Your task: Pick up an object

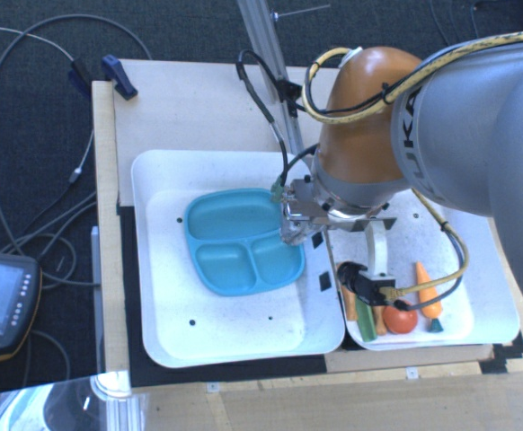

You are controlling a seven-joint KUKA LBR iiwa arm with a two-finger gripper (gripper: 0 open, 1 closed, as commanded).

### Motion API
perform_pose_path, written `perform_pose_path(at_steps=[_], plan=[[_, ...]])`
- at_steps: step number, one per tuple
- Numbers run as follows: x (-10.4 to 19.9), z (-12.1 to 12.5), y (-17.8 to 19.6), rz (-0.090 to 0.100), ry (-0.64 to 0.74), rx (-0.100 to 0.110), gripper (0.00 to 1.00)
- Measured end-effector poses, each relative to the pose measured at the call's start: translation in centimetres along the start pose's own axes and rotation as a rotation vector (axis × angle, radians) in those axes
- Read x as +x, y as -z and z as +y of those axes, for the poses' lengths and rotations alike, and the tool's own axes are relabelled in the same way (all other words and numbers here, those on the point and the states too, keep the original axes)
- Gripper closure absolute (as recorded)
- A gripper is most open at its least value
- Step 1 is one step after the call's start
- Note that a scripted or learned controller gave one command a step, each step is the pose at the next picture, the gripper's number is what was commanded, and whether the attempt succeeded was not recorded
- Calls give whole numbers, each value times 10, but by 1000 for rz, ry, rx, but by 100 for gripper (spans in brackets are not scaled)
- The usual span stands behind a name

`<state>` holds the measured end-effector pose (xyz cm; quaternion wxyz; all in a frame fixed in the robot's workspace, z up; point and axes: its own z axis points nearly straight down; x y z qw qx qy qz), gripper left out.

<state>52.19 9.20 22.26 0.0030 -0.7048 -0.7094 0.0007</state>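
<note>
A blue divided plate [234, 245] lies in the left white bin [167, 326], a little right of its middle. My gripper [295, 227] hangs over the plate's right rim, close to the wall between the two bins. The wrist and the orange band above it hide most of the hand. In the right bin [491, 308], at the near end, lie an orange carrot [429, 291], a red tomato [401, 320], a green vegetable [351, 309] and a small teal piece [435, 326].
The big grey arm covers the far part of the right bin. A metal pole [261, 34] rises behind the bins. A blue clamp [119, 76] sits on the bench's far left corner, and a tablet [1, 303] lies on the floor to the left.
</note>
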Motion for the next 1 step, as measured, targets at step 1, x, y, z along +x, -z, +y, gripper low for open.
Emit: perform_pose_path(at_steps=[1], plan=[[-4, 1, 0, -2, -6, -3, 0]])
